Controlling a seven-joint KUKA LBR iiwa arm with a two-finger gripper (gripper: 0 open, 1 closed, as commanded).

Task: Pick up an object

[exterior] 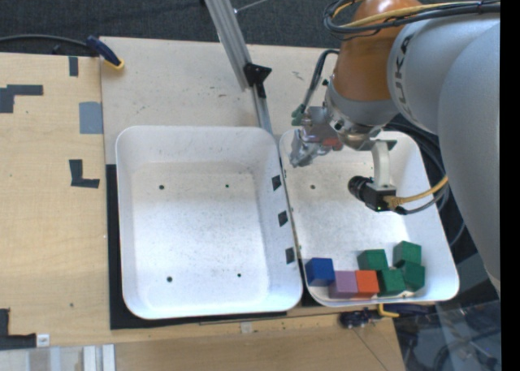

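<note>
camera view | gripper [302,153] at right bin [341,199] far edge, finger state unclear | blocks [366,276] clustered near edge | descend over blue block [320,270], isolated

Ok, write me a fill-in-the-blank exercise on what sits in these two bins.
1. The blocks lie in the ____ bin.
2. The blue block lies nearest the ____ bin.
3. Between the purple block and a green block lies the ____ block.
4. The gripper hangs over the right bin's ____ corner.

Missing words: right; left; orange; far left
</note>
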